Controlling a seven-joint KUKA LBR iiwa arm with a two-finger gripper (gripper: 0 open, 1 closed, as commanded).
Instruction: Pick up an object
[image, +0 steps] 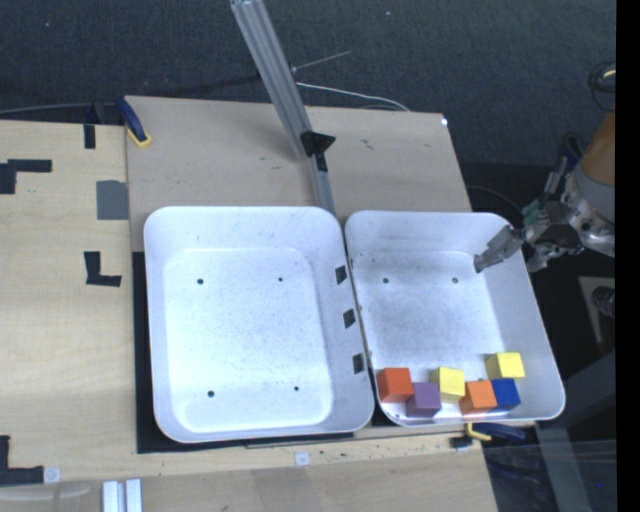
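Observation:
Several small blocks lie along the near edge of the right bin (440, 300): an orange block (396, 382), a purple block (427, 398), a yellow block (452, 381), a second orange block (481, 396), a blue block (507, 394) and another yellow block (508, 364). My gripper (493, 256) hangs over the right bin's far right rim, well above and beyond the blocks. It points down-left into the bin, and I see nothing held in it.
The left bin (240, 320) stands beside the right one. A slanted metal rod (280, 80) with a black clamp (317, 145) reaches down to the gap between the bins. Black clips (348, 318) sit along the shared edge.

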